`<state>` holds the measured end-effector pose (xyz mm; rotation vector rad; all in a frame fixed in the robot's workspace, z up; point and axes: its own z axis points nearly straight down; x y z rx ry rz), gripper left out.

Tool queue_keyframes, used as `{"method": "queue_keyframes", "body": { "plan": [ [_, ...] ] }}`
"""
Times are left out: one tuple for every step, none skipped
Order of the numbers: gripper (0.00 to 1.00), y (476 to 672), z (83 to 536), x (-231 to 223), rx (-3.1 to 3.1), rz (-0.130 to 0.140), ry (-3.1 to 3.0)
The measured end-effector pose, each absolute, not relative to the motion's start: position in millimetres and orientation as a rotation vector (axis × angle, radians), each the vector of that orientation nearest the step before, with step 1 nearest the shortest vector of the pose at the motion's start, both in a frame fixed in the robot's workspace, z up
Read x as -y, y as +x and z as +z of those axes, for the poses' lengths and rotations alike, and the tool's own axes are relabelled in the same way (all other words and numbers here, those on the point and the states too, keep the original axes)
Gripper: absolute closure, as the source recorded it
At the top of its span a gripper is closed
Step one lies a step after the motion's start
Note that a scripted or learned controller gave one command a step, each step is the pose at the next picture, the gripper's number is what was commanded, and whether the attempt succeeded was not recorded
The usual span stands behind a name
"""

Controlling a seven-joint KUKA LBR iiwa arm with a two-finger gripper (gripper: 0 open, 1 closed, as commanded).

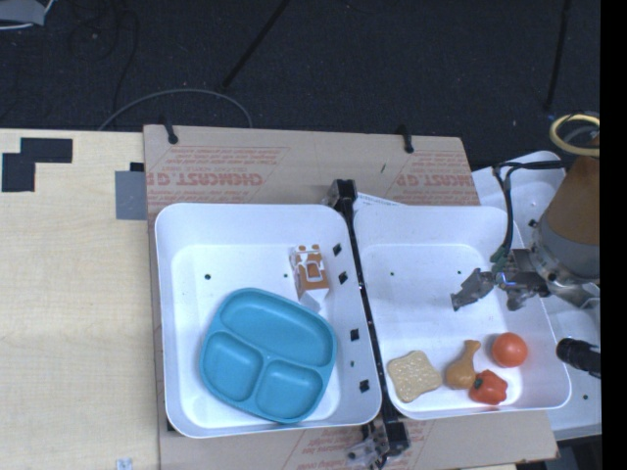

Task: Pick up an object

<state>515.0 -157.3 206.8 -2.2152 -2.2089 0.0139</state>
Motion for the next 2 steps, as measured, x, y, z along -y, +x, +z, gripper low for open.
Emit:
{"method": "queue_keyframes", "body": {
  "plan": [
    [0.00, 517.8, 214, 157, 2.220, 0.002, -2.221],
    [0.00, 516.4, 169, 162, 2.217, 0.005, -2.218]
  ]
}}
